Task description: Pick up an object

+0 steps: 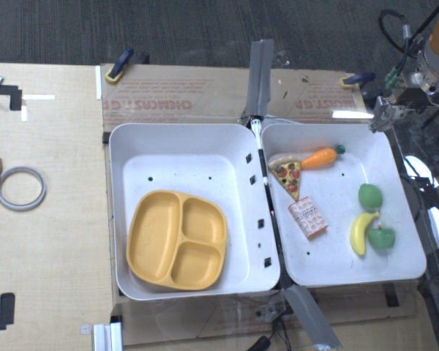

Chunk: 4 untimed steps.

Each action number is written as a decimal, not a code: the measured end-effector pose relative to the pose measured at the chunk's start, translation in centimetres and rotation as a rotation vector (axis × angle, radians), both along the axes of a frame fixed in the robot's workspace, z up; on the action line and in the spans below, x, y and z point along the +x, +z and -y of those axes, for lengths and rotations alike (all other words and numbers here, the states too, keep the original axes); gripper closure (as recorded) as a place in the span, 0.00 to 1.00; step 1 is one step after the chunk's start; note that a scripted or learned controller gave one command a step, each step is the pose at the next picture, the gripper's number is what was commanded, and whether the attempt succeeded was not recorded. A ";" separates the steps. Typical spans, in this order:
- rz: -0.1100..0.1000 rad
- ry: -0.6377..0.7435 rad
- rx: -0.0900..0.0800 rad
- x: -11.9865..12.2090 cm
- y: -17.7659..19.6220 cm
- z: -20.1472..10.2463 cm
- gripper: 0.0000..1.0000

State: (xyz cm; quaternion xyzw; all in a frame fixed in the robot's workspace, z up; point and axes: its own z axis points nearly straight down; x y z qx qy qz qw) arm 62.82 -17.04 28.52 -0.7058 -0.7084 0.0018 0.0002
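Your claw (pixel 386 112) hangs above the table's far right corner, its state unreadable, well apart from the orange toy carrot (pixel 320 158) in the right white bin (pixel 406 218).

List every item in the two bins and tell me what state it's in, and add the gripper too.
Yellow divided plate: lying flat in the left bin, nothing in its compartments.
Carrot: lying on its side, right bin.
Pizza slice: flat, touching the carrot's tip.
Pink packet: flat, apart from the others.
Banana: lying beside two green fruits.
Gripper: above the right bin's far corner, holding nothing visible.
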 end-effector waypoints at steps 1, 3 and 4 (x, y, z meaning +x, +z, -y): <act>0.000 -0.124 0.002 -4.3 0.5 -1.4 1.00; 0.000 0.131 0.003 -12.0 -18.1 -2.6 1.00; 0.000 -0.055 0.004 -14.6 -19.4 -1.9 1.00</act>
